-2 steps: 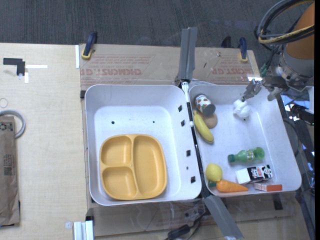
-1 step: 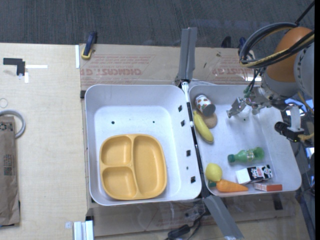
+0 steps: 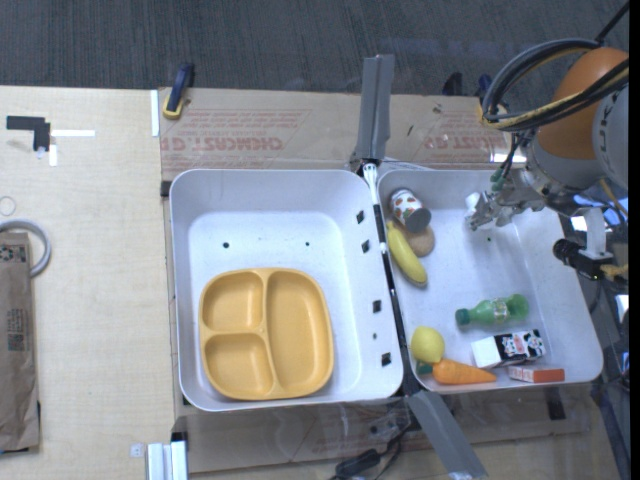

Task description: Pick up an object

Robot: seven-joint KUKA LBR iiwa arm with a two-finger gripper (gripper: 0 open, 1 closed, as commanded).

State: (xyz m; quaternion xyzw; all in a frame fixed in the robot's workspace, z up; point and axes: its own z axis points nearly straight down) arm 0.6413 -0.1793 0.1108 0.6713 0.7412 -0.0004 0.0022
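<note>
banana (image 3: pixel 407 254) is the nearest long thing to your gripper (image 3: pixel 484 214), and it lies in the right bin (image 3: pixel 570 298), up against that bin's left wall. its long axis runs from the far end, just beside a small printed can (image 3: pixel 409 208), toward you and slightly right. a round tan piece (image 3: pixel 423 242) touches its right side.

your gripper hangs over the far part of the same bin, with the banana to its left and a little nearer. bare bin floor lies between them. nothing is visible between the fingers, and at this size you cannot tell how far apart they stand.

your other choices sit toward the near end of that bin: a green bottle (image 3: pixel 493 312), a lemon (image 3: pixel 428 344), a carrot (image 3: pixel 463 372) and a small carton (image 3: pixel 508 348).

in the left bin (image 3: pixel 260 208), a yellow divided tray (image 3: pixel 267 332) rests well apart from the arm.
</note>
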